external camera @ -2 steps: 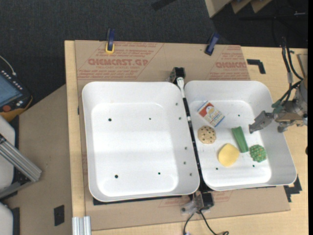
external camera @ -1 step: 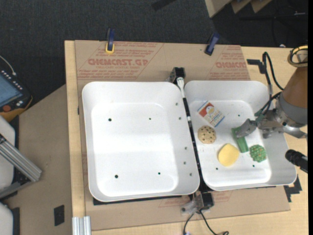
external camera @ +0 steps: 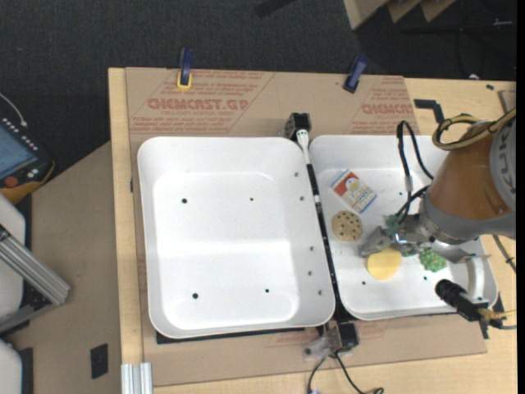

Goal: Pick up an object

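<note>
In the right bin (external camera: 361, 156) a yellow rounded object (external camera: 383, 265) lies near the front. My gripper (external camera: 385, 241) hangs just above its far edge, low over the bin floor. A green leafy object (external camera: 431, 259) sits right of the yellow one, partly under the wrist. Further left, a round brown cookie-like disc (external camera: 347, 225) lies near the divider. Behind it is a small white packet with red and blue print (external camera: 353, 190).
The left bin (external camera: 164, 162) stands beside the right one, separated by a black-edged rim (external camera: 317, 212). Both rest on a cardboard sheet (external camera: 213, 97) held by blue clamps at the back. The arm's orange band (external camera: 469, 179) covers the right bin's far right side.
</note>
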`<state>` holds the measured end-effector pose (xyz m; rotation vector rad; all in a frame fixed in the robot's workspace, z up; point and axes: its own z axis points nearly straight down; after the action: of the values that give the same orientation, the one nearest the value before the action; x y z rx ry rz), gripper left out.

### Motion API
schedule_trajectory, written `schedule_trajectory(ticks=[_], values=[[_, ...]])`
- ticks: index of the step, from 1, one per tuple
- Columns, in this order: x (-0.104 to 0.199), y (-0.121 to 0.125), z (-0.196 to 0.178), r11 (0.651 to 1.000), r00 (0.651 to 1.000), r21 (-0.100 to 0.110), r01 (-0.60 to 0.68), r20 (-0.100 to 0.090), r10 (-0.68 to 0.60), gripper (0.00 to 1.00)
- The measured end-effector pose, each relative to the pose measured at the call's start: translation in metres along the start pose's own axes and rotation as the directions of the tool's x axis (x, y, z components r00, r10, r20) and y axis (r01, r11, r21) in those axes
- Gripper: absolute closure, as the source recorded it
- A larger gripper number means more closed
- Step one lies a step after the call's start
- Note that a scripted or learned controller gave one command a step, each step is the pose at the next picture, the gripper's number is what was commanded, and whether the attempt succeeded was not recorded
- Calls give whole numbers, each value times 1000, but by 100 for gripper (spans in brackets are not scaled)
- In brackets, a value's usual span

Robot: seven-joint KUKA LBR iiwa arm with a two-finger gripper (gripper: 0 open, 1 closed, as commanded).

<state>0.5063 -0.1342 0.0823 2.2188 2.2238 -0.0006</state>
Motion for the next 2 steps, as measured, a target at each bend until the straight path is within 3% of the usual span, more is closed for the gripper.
schedule_trajectory(ticks=[1,2], values=[[-2,12,-4,1000,1000,-5,-2,2,2,0],[-4,13,-15,1000,1000,-10,-4,6,4,100]])
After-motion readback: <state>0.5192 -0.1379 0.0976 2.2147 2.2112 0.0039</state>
